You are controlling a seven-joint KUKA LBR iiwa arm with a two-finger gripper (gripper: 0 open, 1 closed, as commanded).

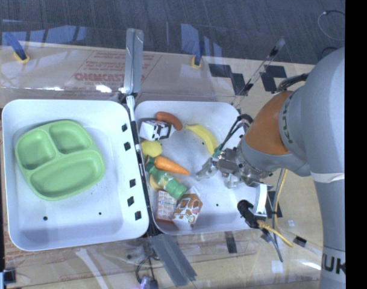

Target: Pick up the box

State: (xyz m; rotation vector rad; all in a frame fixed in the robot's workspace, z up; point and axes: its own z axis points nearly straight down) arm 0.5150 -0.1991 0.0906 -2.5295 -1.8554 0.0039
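A flat box (178,209) printed in orange, white and brown lies at the front edge of the right bin (222,212). A smaller black-and-white carton (154,130) sits near the bin's back left corner. My gripper (218,172) hangs low over the bin's right half, to the right of the carrot (170,165) and up and to the right of the flat box, apart from both. Nothing shows in its grasp. The grey arm with its orange band (269,131) comes in from the right.
The right bin also holds a sausage (169,120), a banana (202,136), a lemon (150,148) and a green bottle (169,184), crowded along its left side. In the left bin (26,227) lies a green divided plate (59,157). Cables trail at the front right.
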